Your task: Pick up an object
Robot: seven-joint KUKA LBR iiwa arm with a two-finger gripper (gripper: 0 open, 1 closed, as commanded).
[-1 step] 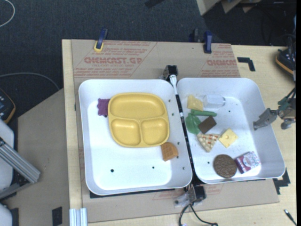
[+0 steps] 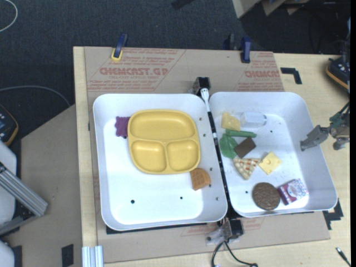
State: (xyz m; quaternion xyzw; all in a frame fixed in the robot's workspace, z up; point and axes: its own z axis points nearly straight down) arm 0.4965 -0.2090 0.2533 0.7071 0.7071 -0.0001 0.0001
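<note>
Here, what we could pick sits mostly in the right bin (image 2: 311,149): a yellow cheese wedge (image 2: 270,163) near its middle, a pizza-like slice (image 2: 246,166) touching it at nine o'clock, a brown block (image 2: 244,147) and a green piece (image 2: 228,145) above that, a pale yellow block (image 2: 230,121) at eleven o'clock, a round brown cookie (image 2: 266,196) at six o'clock and a small red-and-white packet (image 2: 292,190) beside it. We judge they lie loose and jumbled because they are simply tipped in as grasp candidates, none yet singled out.

In the left bin (image 2: 111,166) a yellow divided plate (image 2: 164,139) lies flat, a purple piece (image 2: 122,125) tucked at its nine o'clock edge and a tan chunk (image 2: 200,178) at its five o'clock corner.

The gripper (image 2: 312,139) hovers at the right bin's three o'clock rim, well apart from the food. It grasps nothing; how far it is spread, we cannot tell.
</note>
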